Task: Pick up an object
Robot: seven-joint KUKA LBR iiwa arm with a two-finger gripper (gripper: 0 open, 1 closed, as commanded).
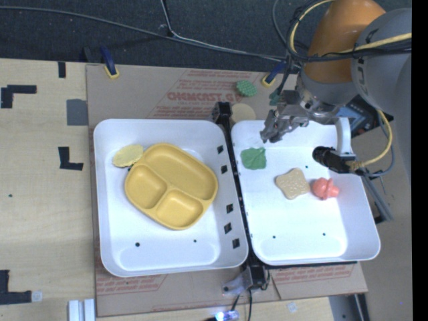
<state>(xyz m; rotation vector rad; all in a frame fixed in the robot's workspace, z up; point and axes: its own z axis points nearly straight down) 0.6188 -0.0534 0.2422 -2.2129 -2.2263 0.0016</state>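
Pick not done yet, by my read: my gripper (273,135) hangs over the right bin (354,246) near its far-left corner, and I see nothing between its fingers. Whether they sit wide or narrow I cannot tell, the tips are dark and blurred against the wrist

Candidates in the right bin:
- green leaf-shaped piece (253,158), near the left wall toward the far edge, just beside the gripper tip but apart from it as far as I can tell
- tan toast-like piece (291,183), mid-bin
- pink toy (325,188), just beside the toast on the side toward the bin's right edge, looks touching or nearly so

Left bin (107,246) carries a yellow divided tray (171,186) in the middle and a pale yellow flat piece (128,155) touching the tray's far-left edge

Outside the bins, a second green piece (245,87) lies on the cardboard (134,92) beyond the right bin's far edge

Left to do, as I judge it: settle on a target (the leaf is closest), descend, close, lift. So essentially the whole grasp is ahead
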